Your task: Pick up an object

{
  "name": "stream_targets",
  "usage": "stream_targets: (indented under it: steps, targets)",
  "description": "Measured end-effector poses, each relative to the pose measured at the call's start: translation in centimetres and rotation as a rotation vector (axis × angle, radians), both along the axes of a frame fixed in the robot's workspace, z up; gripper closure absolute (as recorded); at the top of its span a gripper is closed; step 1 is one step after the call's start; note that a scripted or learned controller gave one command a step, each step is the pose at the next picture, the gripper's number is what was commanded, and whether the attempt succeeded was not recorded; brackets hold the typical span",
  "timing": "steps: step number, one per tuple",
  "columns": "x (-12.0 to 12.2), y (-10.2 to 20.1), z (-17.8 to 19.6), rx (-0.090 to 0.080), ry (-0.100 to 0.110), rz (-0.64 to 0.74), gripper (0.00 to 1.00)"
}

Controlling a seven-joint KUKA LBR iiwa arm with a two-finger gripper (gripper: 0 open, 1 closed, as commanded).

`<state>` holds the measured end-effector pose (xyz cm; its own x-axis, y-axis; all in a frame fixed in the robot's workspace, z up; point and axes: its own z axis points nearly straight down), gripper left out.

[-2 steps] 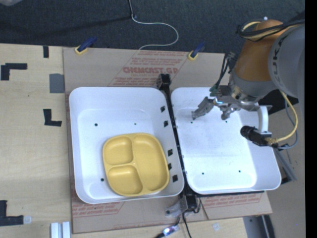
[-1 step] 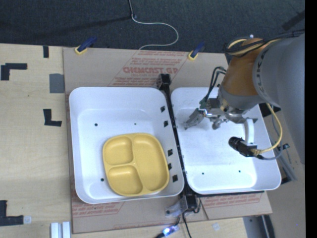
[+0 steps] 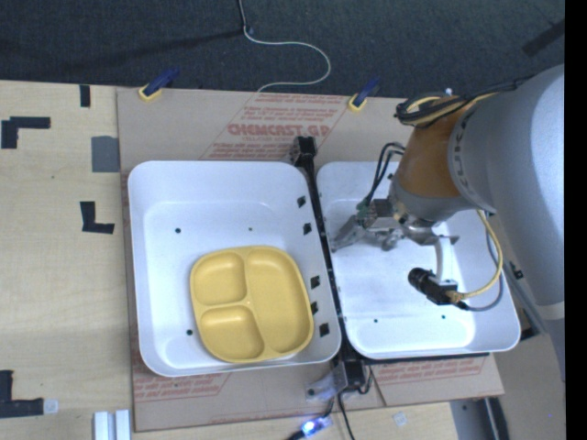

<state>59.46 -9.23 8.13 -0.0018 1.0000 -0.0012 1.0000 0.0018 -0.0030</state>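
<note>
- You see the gripper [image 3: 367,232] low inside the right bin [image 3: 477,333], near that bin's left wall.
- You cannot tell how its jaws stand; the wrist above hides them.
- Your yellow divided plate [image 3: 251,302] lies flat in the left bin [image 3: 151,209], to the left of the jaws across the wall between the bins, well apart from them.
</note>
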Motion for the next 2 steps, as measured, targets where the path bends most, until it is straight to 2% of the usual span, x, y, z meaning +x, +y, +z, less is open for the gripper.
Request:
stream_targets:
  steps: [1,2]
  targets:
    - [0.1,0.0,1.3,0.001,-0.001,0.000,1.00]
    - [-0.7,-0.1,5.9,0.001,-0.005,-0.001,1.00]
